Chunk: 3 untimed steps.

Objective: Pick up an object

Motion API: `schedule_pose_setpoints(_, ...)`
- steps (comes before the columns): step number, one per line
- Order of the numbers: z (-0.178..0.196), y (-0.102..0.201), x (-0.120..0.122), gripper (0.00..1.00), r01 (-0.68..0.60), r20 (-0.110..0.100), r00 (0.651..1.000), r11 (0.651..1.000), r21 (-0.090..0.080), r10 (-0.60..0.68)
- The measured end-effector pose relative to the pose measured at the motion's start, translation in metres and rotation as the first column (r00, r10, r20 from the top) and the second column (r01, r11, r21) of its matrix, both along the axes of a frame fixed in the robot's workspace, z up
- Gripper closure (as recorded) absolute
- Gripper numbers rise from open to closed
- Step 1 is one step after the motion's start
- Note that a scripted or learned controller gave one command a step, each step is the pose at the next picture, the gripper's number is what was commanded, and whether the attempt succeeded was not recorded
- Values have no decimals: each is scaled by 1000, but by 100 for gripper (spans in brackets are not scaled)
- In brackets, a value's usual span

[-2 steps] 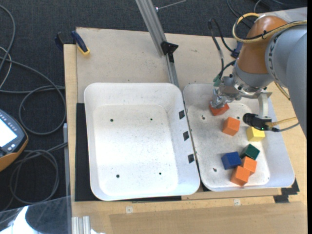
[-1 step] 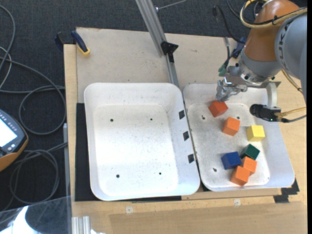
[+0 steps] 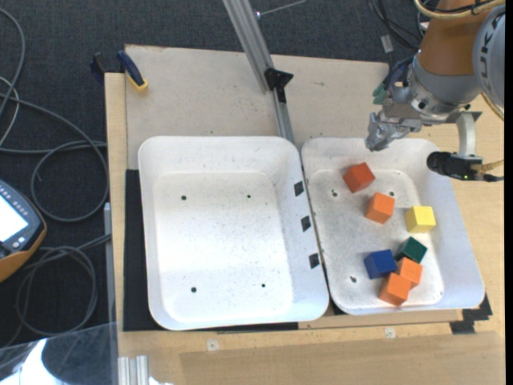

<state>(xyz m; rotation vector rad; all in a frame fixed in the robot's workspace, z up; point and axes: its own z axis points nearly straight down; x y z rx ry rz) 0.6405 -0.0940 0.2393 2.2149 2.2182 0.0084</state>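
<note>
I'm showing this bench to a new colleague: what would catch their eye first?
Probably the cluster of coloured blocks in the right bin: red, orange, yellow, blue and green against white. Next, the gripper hanging over that bin's far edge, just beyond the red block. The left bin is plain white by contrast.

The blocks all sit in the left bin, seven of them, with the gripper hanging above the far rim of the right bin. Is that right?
Not quite. The camera view shows the blocks, such as the yellow block and the blue block, in the right bin, not the left bin. The rest holds: seven blocks, and the gripper hangs above the right bin's far rim.
</note>
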Motion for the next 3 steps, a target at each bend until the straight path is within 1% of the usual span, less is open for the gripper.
schedule_pose_setpoints(1, -6, 47, 3, 100, -4, -9, 1000, 1000, 3, 4)
schedule_pose_setpoints(2, -9, 95, 3, 100, -5, -10, 1000, 1000, 4, 5)
schedule_pose_setpoints(3, -15, 150, 10, 100, -5, -8, 1000, 1000, 4, 5)
